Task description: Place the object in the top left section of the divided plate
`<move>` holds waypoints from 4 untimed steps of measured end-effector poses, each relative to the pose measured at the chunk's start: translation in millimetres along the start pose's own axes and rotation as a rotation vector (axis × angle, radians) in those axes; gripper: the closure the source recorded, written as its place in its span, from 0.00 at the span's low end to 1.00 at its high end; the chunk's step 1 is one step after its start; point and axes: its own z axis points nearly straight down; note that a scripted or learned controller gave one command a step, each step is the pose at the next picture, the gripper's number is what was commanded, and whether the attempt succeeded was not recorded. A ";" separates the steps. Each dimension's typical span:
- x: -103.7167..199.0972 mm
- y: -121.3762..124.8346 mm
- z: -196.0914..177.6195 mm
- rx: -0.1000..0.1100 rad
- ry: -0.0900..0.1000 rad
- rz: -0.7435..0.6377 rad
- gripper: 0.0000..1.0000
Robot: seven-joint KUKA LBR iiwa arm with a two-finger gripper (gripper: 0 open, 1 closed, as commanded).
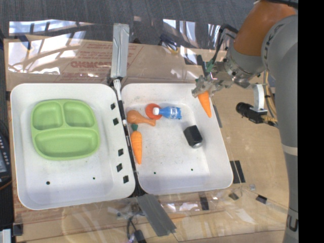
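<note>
My gripper [204, 88] hangs over the far right part of the right bin [217, 168]. It is shut on the thick end of a small orange carrot [205, 105], whose tip points down toward the bin's right wall. The green divided plate [35, 135] lies in the left bin [30, 186], far to the left of the gripper. Its top left section [48, 114] holds nothing.
In the right bin lie a second orange carrot [136, 147], a brown drumstick-shaped toy [137, 118], a red and blue bottle [166, 112] and a black block [193, 135]. A ridge with black clips [121, 135] separates the two bins.
</note>
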 end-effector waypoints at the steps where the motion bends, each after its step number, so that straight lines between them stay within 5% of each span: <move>1: 7.4 -95.4 -4.4 0.005 0.002 0.127 1.00; 2: 101.4 -129.8 82.6 0.009 0.002 0.159 1.00; 3: 165.9 -166.0 41.3 0.006 0.002 0.115 1.00; 4: 210.1 -167.5 41.0 0.002 0.001 0.223 1.00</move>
